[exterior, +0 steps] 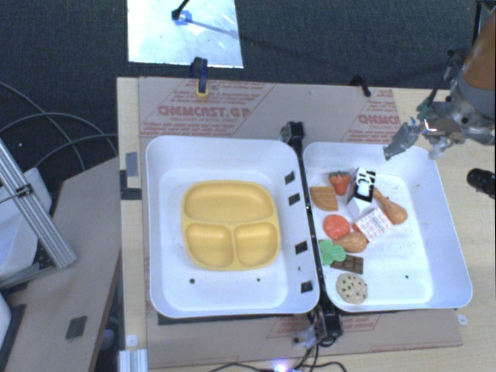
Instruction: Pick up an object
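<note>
My gripper [418, 139] hangs above the back edge of the right bin [434, 262], its two fingers spread apart with nothing between them. Below and to its left a cluster of toy food lies in that bin: a black-and-white piece [364, 184], a strawberry [339, 182], a bread slice [323, 199], a drumstick [390, 206], a red round piece [336, 226], a white packet [373, 224], a green piece [332, 251], a chocolate bar [351, 264] and a cookie [352, 288].
The left bin [167, 208] holds a yellow divided plate [230, 224]. A black divider strip [304, 208] runs between the bins. Bare floor shows in the right bin's right half. A shiny sheet [184, 22] lies behind the bench.
</note>
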`<state>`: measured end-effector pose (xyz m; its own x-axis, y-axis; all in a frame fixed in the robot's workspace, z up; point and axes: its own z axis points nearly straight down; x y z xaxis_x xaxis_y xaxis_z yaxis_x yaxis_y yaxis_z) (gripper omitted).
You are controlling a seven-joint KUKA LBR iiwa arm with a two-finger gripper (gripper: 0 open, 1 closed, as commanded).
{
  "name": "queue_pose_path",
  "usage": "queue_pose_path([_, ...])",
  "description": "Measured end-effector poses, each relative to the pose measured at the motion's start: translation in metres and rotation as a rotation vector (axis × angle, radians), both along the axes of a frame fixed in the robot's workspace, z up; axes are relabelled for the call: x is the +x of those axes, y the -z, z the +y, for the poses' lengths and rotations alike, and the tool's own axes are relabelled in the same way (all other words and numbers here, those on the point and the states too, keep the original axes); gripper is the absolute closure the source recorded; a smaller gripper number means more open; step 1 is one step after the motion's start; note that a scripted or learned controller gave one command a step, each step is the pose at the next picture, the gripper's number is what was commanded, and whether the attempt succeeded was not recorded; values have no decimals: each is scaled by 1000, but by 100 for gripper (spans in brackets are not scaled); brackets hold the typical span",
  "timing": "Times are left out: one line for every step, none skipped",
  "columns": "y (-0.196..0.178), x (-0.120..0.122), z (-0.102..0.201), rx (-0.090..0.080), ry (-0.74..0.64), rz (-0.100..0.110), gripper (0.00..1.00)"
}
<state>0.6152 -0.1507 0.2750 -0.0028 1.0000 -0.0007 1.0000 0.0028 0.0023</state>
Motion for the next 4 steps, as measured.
queue_pose_path([67,-79,30,3,2,8,0])
queue_pose_path([118,-130,33,2,3,3,0])
queue_pose_path([192,-127,65,4,-2,0,0])
queue_pose_path([179,-127,56,3,0,-2,0])
